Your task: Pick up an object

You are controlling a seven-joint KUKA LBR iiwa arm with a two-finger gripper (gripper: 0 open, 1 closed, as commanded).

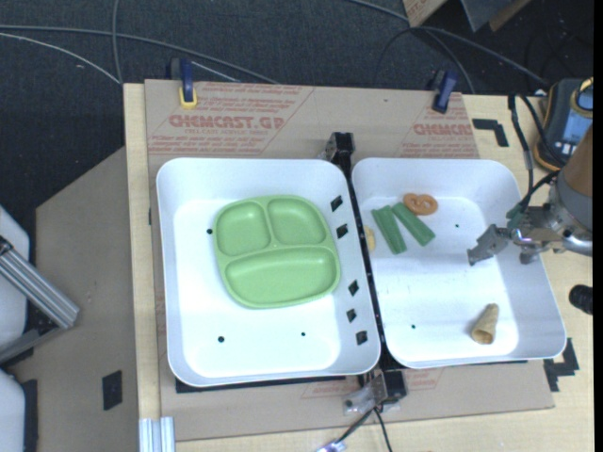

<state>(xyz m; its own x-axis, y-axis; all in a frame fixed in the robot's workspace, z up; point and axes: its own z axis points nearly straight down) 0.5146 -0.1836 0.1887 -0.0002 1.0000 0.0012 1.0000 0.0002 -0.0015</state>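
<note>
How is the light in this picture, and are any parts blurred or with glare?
Camera view: the light is even and soft, with only faint shadows beside the green plate; the white bin walls look bright, near washed out; the gripper and the arm at the right edge look slightly blurred; the orange ring is small but sharp.

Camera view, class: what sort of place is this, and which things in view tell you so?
Probably a robotics lab test bench. A gripper reaches over two white bins clamped to a board, loose cables trail across the dark floor, and the bins hold toy items such as a green divided plate.
</note>
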